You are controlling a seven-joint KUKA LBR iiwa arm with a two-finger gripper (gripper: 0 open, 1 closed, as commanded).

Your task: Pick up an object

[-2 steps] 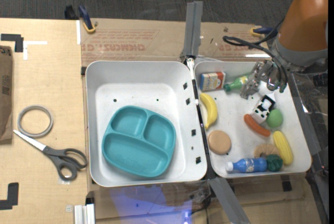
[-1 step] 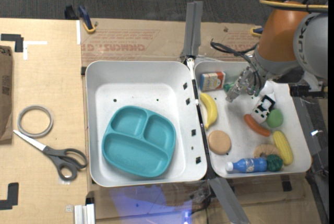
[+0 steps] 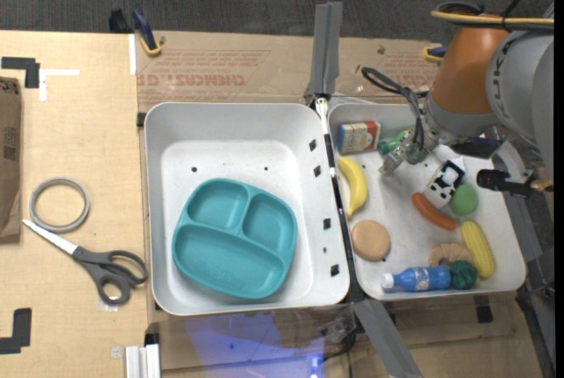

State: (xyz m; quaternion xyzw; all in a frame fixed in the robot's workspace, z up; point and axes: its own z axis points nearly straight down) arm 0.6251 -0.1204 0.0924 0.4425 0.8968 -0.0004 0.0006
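From the overhead camera, the gripper [image 3: 398, 154] hangs over the upper part of the right bin [image 3: 507, 226], just right of a small carton [image 3: 359, 137]; whether it is wide or narrow cannot be told. Below lie a banana [image 3: 353, 184], a round bun [image 3: 371, 240], a hot dog [image 3: 434, 211], a green ball [image 3: 464, 201], corn [image 3: 477, 247] and a blue bottle [image 3: 418, 280]. The left bin [image 3: 167, 138] holds a teal divided plate [image 3: 234, 237]. Scissors [image 3: 92, 262] and a tape roll [image 3: 60, 203] lie on the bench.

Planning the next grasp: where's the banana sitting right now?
The banana lies in the right bin, along its left wall, below the small juice carton and above the round tan bun.
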